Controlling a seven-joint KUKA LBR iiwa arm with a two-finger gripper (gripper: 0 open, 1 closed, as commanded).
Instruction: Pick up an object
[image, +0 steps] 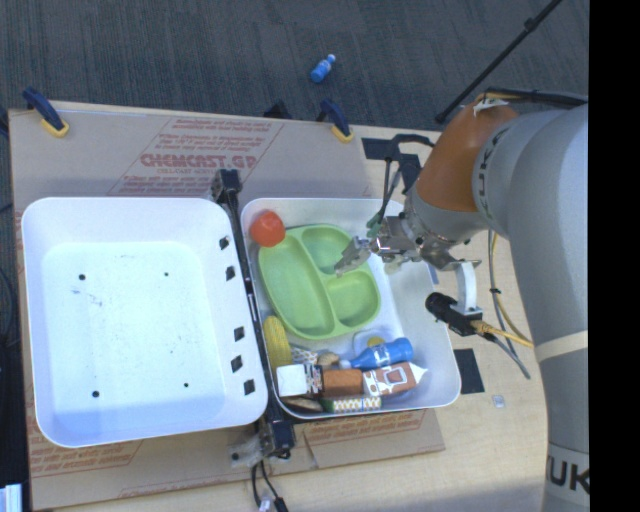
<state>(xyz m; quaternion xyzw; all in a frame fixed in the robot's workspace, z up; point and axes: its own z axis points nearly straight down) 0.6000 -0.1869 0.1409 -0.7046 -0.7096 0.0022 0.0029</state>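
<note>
Pale green divided plate (318, 285), glossy, shallow, beneath the gripper (352, 254)

Cardboard sheet (200, 150) with red print covers the worktop (500, 420) under both bins. Yellow-tipped blue clamps pin it: one at 10 o'clock (45, 110), one at 12 o'clock (335, 117). Small blue bottle-like item (321, 68) lies on dark carpet (150, 45) beyond the top edge, well apart from the cardboard. Black clips (226, 183) sit between the bins. Black cable (262, 485) trails off at 6 o'clock.
</note>
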